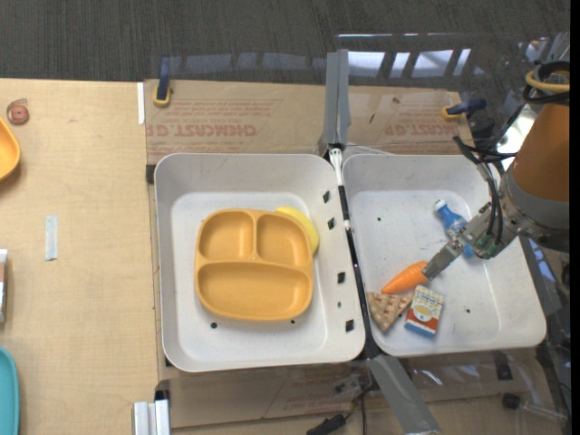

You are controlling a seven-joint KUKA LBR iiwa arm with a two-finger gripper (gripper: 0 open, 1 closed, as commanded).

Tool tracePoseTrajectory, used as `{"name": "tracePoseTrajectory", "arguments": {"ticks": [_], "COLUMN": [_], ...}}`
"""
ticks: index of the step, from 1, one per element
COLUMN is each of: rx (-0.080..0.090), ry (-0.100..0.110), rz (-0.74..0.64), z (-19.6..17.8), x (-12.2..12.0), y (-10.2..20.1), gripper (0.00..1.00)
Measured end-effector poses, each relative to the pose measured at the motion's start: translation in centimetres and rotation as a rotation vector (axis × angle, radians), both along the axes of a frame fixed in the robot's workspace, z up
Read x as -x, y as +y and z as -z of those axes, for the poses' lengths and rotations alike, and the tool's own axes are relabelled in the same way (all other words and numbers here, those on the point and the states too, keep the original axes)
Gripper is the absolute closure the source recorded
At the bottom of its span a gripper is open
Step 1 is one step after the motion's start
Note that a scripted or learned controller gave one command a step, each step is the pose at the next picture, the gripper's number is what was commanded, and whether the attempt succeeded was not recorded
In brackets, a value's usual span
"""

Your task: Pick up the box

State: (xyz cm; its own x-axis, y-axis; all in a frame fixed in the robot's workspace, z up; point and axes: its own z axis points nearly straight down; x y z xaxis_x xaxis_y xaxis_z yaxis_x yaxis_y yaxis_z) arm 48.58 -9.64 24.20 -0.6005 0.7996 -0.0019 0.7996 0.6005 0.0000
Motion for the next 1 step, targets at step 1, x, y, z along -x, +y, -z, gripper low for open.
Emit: {"name": "tracePoseTrajectory", "arguments": {"ticks": [1], "rx": [-0.001], "ry": [0.003], "rz": [0.130], "z": [13.33], "x": [0.88], "y": [-0.91], "gripper": [0.00]}}
